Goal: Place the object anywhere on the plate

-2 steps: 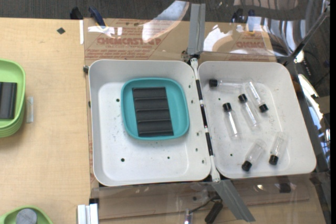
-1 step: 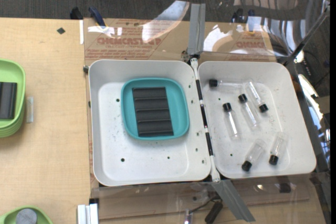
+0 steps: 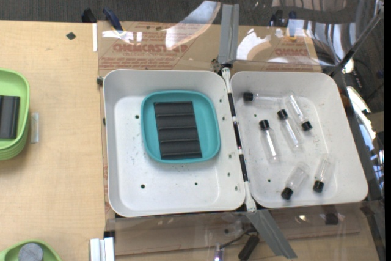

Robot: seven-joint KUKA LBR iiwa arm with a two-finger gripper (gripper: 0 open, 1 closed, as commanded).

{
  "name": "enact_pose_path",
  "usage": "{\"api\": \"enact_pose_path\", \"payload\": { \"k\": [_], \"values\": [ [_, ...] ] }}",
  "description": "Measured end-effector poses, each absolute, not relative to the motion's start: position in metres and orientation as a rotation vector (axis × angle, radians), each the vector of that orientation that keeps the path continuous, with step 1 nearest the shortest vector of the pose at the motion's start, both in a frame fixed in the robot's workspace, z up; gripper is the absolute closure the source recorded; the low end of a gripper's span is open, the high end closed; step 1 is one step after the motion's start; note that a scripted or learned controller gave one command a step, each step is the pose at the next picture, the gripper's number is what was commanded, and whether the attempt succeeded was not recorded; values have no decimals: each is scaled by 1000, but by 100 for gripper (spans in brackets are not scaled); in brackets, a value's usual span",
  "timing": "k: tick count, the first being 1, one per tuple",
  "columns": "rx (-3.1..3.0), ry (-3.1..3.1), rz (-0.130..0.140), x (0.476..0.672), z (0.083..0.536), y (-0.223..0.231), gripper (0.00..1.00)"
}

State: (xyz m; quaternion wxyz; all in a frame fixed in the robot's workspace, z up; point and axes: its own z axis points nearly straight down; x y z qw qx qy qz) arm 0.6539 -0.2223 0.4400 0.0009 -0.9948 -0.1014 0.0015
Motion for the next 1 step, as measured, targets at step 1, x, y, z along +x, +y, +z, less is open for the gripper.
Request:
{"api": "enact_pose_path", "payload": {
  "k": [1],
  "values": [
    [-3123, -315, 8, 653, 439, -223, 0]
  ]
}}
